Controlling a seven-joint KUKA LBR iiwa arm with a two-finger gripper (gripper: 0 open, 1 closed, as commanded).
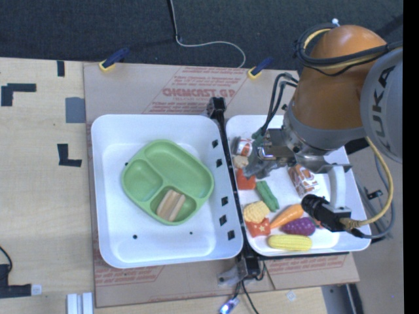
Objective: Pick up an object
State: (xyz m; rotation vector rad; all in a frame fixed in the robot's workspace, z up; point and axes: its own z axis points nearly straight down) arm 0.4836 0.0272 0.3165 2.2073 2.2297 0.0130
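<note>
The grey arm with its glossy orange band (340,64) is reaching in over the right bin (346,241), and its dark metal tool (258,165) is hanging low near that bin's left wall. Whether the tool is spread or pressed together cannot be told from this view, and nothing is showing plainly between its tips.

Small plastic toy foods are lying in the right bin: a bumpy yellow corn cob (289,243) along the near edge, a knobbly purple grape bunch (300,226) just above it, a smooth tapered orange carrot (286,215) beside the grapes, a slim green pod-shaped piece (267,194) just beside the tool, a ridged yellow piece (255,210) and a red piece (258,227) touching it. A red and white item (243,148) is sitting near the far left corner, partly hidden by the tool.

In the left bin (108,227), a matte green divided plate (147,175) is resting tilted, with a tan bread-like slice (171,204) lying in one of its compartments.

Both shallow white bins are sitting side by side on a brown cardboard sheet (190,90) printed in red, laid on a pale wood-look desk (39,208). Dark carpet (85,12) is lying beyond, crossed by a thin white cable (196,43).
</note>
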